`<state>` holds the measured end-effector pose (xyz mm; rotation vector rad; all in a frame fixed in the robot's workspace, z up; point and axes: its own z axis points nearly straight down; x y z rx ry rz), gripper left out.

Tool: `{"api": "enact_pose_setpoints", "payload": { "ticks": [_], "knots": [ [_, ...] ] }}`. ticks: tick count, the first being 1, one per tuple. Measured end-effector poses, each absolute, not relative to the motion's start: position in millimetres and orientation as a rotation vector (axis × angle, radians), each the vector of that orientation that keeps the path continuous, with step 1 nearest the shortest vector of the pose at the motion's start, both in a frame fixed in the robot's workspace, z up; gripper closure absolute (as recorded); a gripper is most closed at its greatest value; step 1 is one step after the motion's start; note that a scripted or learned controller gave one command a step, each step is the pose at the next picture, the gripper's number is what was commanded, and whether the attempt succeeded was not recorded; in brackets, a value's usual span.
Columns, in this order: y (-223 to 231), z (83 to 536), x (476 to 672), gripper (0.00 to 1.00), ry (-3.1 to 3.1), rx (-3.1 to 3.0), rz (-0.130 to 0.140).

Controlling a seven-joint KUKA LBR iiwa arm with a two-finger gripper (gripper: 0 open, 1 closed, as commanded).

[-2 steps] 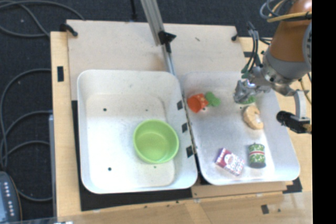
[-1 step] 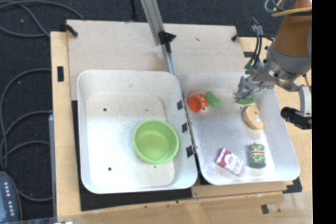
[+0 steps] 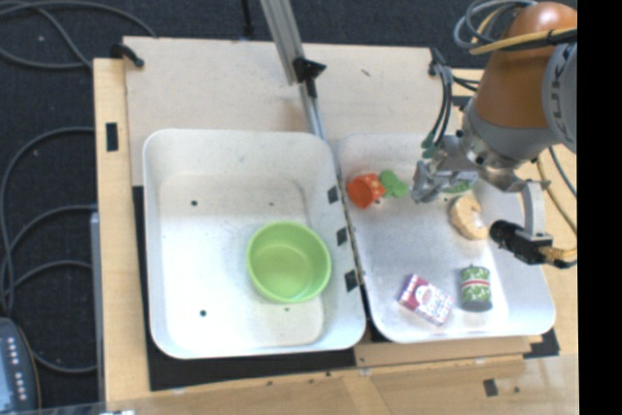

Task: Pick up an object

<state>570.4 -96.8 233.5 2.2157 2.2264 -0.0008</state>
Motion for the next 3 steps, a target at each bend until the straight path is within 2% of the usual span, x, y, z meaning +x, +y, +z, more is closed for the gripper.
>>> {"api": "enact_pose_setpoints", "payload": {
  "ticks": [1, 3],
  "knots": [
    [-48.8, 234.0, 544.5, 1.0, 2.224, 2.217, 0.001],
    [61.8, 250.8, 510.3, 1.0, 2.234, 2.212, 0.002]
  ]
}}
